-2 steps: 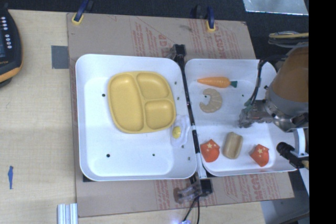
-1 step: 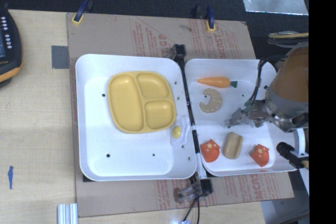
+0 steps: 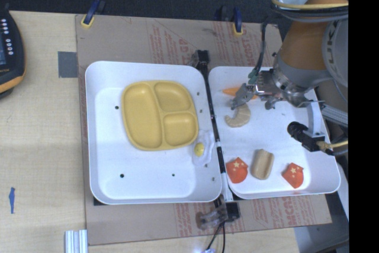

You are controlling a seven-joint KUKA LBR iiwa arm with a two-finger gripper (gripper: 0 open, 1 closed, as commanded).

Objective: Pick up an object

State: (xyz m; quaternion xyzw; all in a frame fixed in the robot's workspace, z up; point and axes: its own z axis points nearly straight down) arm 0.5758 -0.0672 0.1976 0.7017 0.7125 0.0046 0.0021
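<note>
Yellow is the divided plate in the left bin, with a small yellow piece just beside its lower right corner. From the right the arm reaches over the right bin, and its jaws hang at the bin's upper left part, just above a beige crescent and beside an orange carrot; whether they are spread or pressed together, I cannot tell. Along the near edge of this bin lie a red piece, a tan roll and another red piece, all on the wooden worktop.
</note>
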